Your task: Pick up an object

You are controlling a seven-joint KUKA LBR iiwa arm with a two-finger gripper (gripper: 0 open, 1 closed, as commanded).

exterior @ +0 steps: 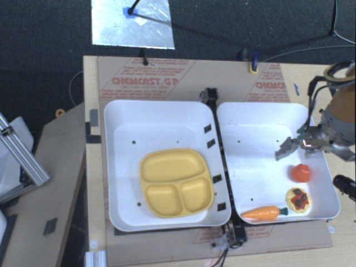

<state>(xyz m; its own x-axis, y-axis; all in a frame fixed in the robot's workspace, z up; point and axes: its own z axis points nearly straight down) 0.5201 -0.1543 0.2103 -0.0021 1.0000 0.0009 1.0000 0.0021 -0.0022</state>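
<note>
The right white bin (258, 121) holds three small things near its front right corner. A red tomato-like ball (300, 173) lies closest to the arm. In front of it is a small yellow round piece with red topping (298, 199). An orange carrot with a green tip (261, 212) lies along the front wall. My gripper (283, 150) reaches in from the right, over the bin's right half. It hangs just behind and left of the red ball, and nothing shows in its grasp.
The left white bin (125, 127) holds a yellow three-part plate (175, 181). Black clips (211, 143) run along the seam between the bins. Both bins rest on a cardboard sheet (144, 79). A silver sheet (130, 15) lies behind, and a metal frame (19, 154) stands far left.
</note>
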